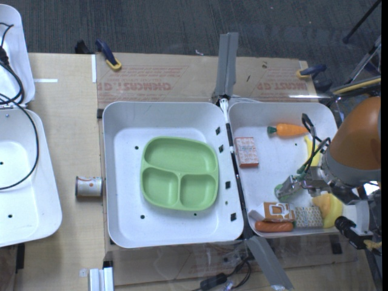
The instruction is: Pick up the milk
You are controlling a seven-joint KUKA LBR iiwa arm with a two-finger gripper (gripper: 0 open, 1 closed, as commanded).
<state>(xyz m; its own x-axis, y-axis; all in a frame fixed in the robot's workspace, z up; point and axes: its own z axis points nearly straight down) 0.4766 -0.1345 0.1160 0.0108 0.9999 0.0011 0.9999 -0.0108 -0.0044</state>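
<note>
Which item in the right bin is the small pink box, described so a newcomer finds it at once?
Start at the right bin, beside the one holding the green plate. Look along its left wall, just past the divider, in the upper half. The small pink box lies flat there by itself, rectangular and pale red, apart from the carrot at the upper right and the cluster of items near the gripper at the bottom.

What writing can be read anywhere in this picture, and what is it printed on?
"CHEMCMS1, GR..." or close to it: red letters, upside down and only partly legible, on the brown cardboard sheet behind the bins.
A second red line on the same cardboard, behind the right bin: too blurred to read.
Pink carton: print too small to read.
Orange-and-white packet: print too small to read.
Small can on the bench: label unreadable.
</note>
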